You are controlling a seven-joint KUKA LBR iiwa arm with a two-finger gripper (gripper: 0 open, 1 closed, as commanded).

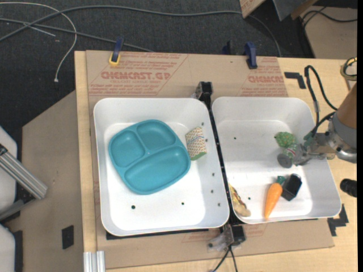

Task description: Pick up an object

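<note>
My gripper (296, 153) reaches in from the right over the right bin (255, 109), low at its right side. A green broccoli-like piece (285, 139) lies just up and left of it, touching or nearly touching it. An orange carrot (273, 199) lies near the bin's front wall, below the gripper. A small black thing (292, 187) rests against the carrot's top right. A pale brown peel-like piece (239, 202) sits in the front left corner.
The left bin (113, 208) holds a blue divided plate (150, 155) and a small patterned cup-shaped item (196, 142) at the plate's right edge. Cardboard surrounds both bins, and two blue clamps (250, 55) stand at its back edge.
</note>
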